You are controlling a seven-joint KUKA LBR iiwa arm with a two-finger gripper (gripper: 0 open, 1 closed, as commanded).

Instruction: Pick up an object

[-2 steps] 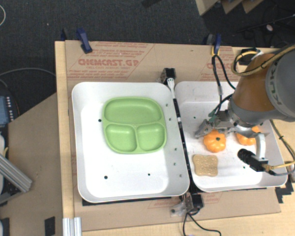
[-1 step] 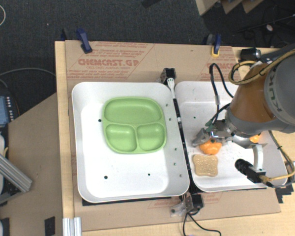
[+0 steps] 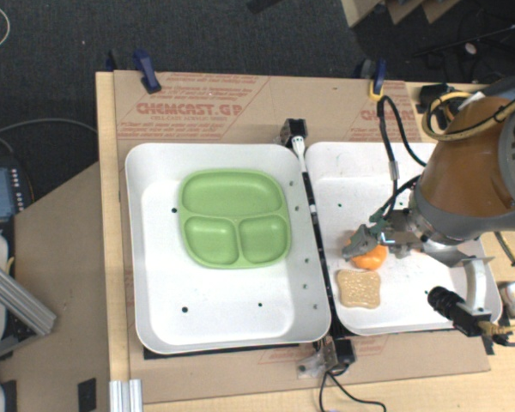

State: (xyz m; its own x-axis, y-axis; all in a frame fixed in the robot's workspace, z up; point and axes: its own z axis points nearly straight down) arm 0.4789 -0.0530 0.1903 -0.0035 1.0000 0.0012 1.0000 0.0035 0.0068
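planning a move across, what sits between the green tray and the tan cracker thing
In the camera view, between the green divided tray and the tan cracker lie bare white bin floor and the two bins' adjoining rims; no loose object.

A: Support surface?
B: Bench (image 3: 240, 101) topped with a brown board printed in red lettering.

A: Directly on it?
B: Two shallow white bins, side by side, edges touching. Left bin (image 3: 154, 256); right bin (image 3: 343, 166).

A: Fixtures?
B: Blue clamp (image 3: 146, 69) at the board's far-left edge, another clamp (image 3: 378, 77) at far right.
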